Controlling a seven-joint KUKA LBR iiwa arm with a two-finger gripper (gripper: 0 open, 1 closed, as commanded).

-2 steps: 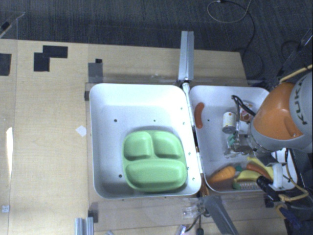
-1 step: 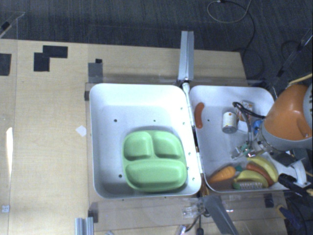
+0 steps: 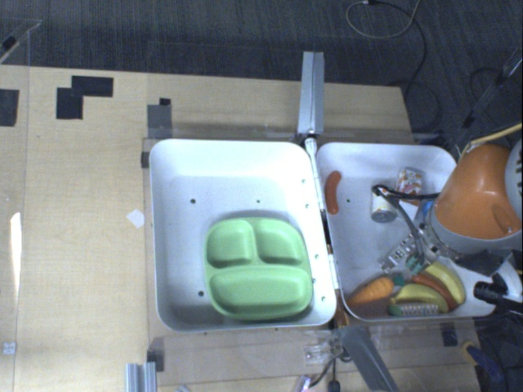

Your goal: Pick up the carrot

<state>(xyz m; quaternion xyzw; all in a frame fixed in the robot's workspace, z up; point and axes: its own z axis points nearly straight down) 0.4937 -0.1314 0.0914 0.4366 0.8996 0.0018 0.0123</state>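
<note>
- Carrot (image 3: 369, 290) is lying in our right bin (image 3: 351, 219), touching the banana (image 3: 433, 280)
- Our hand (image 3: 411, 256) is hovering just above it; we cannot tell its grip

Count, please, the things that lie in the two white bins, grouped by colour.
Green: 1, the divided plate in the left bin
Orange: 1, the carrot
Red: 1, the sausage
Yellow: 1, the banana
Silver: 1, a small can
Total: 5 that I can tell apart.
</note>
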